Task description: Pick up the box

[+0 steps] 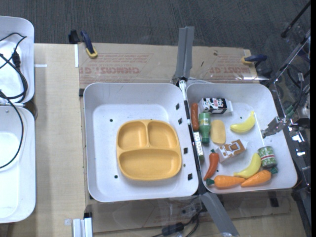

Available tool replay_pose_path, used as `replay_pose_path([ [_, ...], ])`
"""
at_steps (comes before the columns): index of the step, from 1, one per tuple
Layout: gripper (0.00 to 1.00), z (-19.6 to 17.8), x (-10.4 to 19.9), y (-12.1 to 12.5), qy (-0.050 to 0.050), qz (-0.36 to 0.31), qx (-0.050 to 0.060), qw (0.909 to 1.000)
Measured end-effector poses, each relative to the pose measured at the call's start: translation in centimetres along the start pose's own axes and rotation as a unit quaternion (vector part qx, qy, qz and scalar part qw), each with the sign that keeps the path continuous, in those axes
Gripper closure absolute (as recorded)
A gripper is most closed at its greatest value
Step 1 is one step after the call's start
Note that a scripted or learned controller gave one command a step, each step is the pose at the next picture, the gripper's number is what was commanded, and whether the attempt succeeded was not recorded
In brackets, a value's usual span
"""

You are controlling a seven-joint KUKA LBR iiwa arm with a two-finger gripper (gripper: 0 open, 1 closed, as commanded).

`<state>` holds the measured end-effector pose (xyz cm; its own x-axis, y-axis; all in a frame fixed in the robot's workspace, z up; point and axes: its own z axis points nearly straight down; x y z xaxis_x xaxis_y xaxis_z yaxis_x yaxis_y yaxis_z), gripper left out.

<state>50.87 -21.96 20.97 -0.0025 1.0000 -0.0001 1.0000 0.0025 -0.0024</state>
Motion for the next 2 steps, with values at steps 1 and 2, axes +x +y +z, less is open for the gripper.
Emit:
replay_pose_path([
  [1, 0.00, 8.5, 6.2, -1.3, 0.000, 0.186, 0.000, 0.9825],
  [2, 0.00, 10.3, 11.7, 4.3, -0.001, 0.189, -0.017, 0.9818],
])
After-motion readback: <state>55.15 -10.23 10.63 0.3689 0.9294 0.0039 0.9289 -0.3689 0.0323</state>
